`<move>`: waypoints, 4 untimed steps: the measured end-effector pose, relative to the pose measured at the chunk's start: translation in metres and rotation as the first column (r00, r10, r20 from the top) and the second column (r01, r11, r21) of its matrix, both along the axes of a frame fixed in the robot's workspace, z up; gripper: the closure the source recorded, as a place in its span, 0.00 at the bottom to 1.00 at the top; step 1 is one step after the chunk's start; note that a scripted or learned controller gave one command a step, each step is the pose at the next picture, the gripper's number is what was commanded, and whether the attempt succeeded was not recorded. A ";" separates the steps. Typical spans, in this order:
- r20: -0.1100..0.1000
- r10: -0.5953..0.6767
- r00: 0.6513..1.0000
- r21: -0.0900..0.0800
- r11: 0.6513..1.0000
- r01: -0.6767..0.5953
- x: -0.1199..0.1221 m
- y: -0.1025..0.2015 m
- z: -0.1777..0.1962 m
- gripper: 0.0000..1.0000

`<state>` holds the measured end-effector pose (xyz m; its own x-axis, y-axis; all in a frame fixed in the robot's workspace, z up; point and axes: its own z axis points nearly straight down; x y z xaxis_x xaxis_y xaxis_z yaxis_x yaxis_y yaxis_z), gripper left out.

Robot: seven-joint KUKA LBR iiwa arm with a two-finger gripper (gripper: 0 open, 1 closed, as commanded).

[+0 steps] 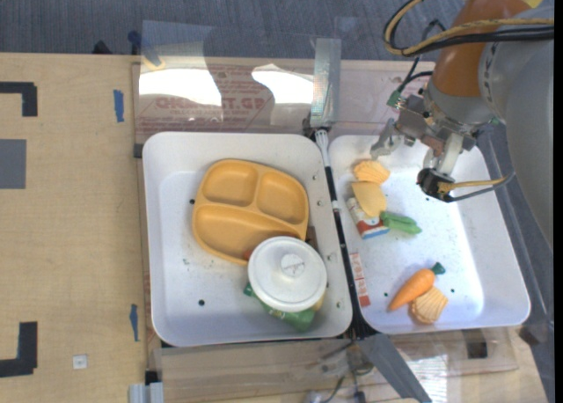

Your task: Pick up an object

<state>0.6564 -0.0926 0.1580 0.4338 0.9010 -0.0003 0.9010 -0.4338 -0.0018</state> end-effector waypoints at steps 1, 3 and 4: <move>-0.017 -0.371 0.928 -0.005 0.929 0.371 0.004 -0.005 -0.061 0.00; 0.013 -0.251 0.968 0.000 0.968 0.251 -0.028 -0.074 0.131 0.00; 0.002 -0.500 0.866 -0.001 0.866 0.500 0.001 -0.068 0.121 0.00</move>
